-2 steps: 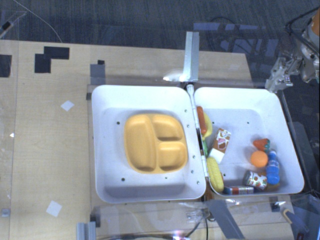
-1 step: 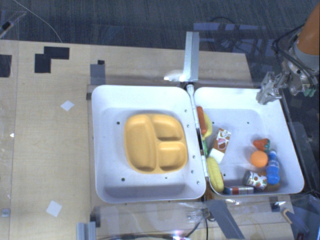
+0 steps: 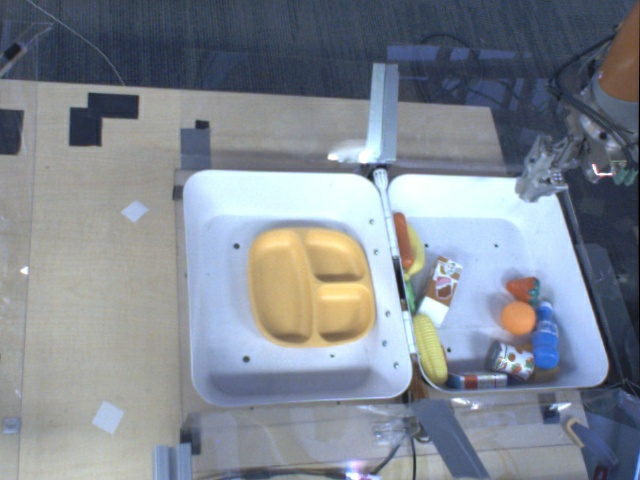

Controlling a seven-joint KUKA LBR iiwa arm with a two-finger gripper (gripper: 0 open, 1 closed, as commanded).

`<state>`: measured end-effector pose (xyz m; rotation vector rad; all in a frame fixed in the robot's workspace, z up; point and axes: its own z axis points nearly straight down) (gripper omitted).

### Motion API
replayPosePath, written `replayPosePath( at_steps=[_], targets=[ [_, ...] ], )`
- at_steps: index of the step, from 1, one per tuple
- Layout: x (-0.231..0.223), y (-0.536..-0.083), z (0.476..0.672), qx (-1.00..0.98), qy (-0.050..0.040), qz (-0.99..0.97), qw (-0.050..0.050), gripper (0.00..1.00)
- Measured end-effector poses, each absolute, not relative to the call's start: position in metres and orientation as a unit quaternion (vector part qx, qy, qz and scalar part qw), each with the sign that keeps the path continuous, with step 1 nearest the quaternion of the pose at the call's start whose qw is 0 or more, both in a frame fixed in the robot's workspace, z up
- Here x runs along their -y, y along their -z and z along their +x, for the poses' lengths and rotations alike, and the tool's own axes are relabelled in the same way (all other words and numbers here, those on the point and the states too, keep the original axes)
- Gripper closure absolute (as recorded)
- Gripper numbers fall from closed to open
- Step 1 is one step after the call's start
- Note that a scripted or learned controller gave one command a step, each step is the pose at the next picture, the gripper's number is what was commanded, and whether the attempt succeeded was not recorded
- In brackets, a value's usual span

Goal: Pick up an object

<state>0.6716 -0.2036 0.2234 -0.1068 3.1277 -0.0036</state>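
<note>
My gripper point(image 3: 543, 175) hangs over the far right corner of the right bin point(image 3: 500, 230), above the rim and apart from every object; nothing shows between its fingers. In that bin, along the left wall, lie a red and yellow toy point(image 3: 404, 244), a small carton point(image 3: 444, 280) and a corn cob point(image 3: 430, 346). Toward the right side sit an orange ball point(image 3: 518, 318), a red piece point(image 3: 522, 289), a blue bottle point(image 3: 545, 336), a printed can point(image 3: 511, 359) and a marker point(image 3: 478, 379).
The left bin point(image 3: 215, 268) holds a yellow divided tray point(image 3: 310, 285). A metal post point(image 3: 383, 113) stands behind the seam between the bins. The wooden bench point(image 3: 90, 268) stretches to the left. Cables hang near the arm at the upper right.
</note>
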Motion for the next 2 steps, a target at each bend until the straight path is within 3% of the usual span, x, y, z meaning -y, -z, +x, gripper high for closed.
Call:
replayPosePath(
  at_steps=[2],
  targets=[
    [0.2034, -0.2334, 0.6716, -0.997, 0.0017, -0.083, 0.006, 1.0]
  ],
)
